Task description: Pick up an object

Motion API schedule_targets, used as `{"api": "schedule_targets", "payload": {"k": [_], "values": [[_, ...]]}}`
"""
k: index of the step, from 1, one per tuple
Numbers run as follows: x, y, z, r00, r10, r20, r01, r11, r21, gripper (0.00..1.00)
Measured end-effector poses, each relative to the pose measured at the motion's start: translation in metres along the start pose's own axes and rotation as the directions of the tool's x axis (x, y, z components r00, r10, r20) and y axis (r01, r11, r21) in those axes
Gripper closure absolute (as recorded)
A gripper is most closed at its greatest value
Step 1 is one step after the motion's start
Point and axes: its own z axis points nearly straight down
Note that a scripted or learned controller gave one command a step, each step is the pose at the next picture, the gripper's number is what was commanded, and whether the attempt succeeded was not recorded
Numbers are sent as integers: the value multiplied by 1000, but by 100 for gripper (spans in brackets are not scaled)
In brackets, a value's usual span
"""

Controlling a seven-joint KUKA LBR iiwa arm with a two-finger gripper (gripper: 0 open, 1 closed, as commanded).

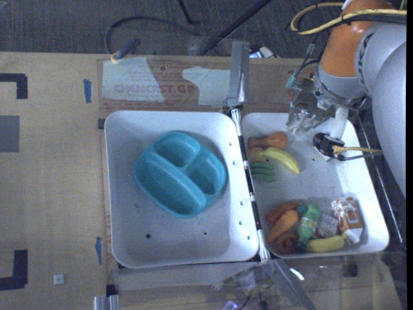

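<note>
worktop (51, 173): tan board, blue tape marks | dark carpet floor (97, 11) along top | gripper (303, 123) upper right, over right white bin (374, 192); finger state unreadable | yellow plastic banana (284, 158) just below-left of gripper

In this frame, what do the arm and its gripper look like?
The arm is a thick, rounded light-grey body with a glossy orange band above the wrist. A yellow cable loops over it. The gripper is a small metallic, pale grey assembly with a teal connector beside it.

One fixed camera looks down aslant on both bins (122, 192).
</note>
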Motion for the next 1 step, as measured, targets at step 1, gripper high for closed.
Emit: {"api": "schedule_targets", "payload": {"k": [1], "values": [[0, 0, 0, 1000, 0, 0, 0, 1000, 1, 0]]}}
